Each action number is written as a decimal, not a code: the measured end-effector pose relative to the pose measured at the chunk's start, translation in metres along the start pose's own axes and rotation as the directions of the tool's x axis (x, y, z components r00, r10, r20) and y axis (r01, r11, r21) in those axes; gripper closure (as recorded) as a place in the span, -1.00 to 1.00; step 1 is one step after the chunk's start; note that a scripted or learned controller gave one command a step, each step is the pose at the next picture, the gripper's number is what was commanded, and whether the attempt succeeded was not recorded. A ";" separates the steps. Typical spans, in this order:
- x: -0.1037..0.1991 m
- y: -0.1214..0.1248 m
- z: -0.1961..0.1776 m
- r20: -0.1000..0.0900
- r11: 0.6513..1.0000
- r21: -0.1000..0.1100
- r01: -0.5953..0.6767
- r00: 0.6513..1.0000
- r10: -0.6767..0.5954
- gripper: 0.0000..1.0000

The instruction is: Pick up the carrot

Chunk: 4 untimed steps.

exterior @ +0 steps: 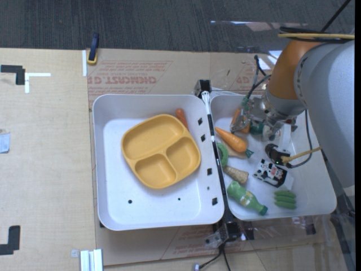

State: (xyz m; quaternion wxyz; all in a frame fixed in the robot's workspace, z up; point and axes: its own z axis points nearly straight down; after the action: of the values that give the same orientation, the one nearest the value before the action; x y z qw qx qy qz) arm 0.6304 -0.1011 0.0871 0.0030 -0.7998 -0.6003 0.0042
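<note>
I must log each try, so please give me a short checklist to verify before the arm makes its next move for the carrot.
1. Carrot visible in the right bin: ok.
2. Carrot top free of cover: ok.
3. Gripper near the carrot: ok, it sits just above the carrot's far end.
4. Carrot between the fingers: not ok, it lies in the bin.
5. Neighbours clear: not ok, a green vegetable touches the carrot.
6. Finger opening: cannot tell.

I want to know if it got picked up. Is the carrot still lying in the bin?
Yes, lying down. The carrot rests on the floor of the right bin, beside the gripper.
</note>
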 end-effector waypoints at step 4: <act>-0.034 -0.125 -0.010 -0.014 0.980 -0.042 -0.193 0.981 0.192 -1.00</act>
State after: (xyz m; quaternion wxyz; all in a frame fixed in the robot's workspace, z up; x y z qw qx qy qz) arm 0.5011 -0.0990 0.0984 -0.0115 -0.8540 -0.5201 -0.0125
